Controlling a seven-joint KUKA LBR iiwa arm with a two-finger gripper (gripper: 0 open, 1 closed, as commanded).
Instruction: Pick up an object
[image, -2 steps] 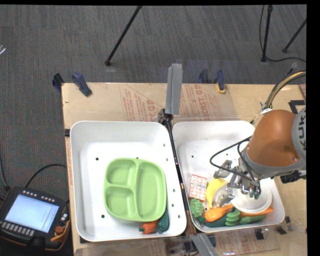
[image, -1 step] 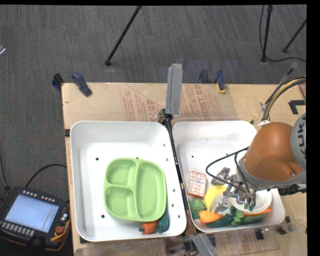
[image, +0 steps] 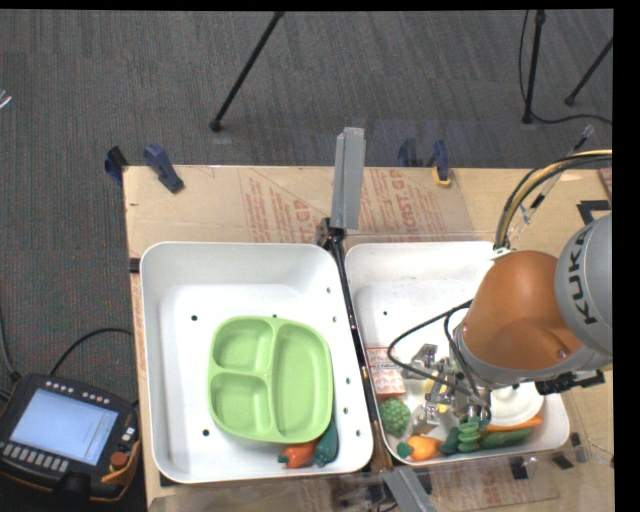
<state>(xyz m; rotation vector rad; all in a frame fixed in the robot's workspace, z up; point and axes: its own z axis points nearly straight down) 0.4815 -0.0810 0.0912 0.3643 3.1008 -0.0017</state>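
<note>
While my arm (image: 520, 315) reaches in from the right of the frame, my gripper (image: 452, 398) is down low in the right bin (image: 420, 262), near its bottom edge. I cannot tell how it is set, because the metal parts and wires sit in the way.

Right by my gripper lie small toy foods. There is a green bumpy one (image: 394, 413) to the left, an orange one (image: 422, 447) below it, a dark green one (image: 467, 437) and a carrot (image: 515, 425) to the right. A small box (image: 384, 372) with red on it lies a bit higher, by the bin wall. Something white (image: 517, 405) sits under my arm.

In the left bin (image: 170, 300) there is a green tray (image: 270, 378), with an orange toy (image: 296, 455) and a dark green toy (image: 326, 447) at its bottom edge.

I think the job is only started. I am close to the toys, but nothing looks lifted yet. I have to grab one and bring it up.
</note>
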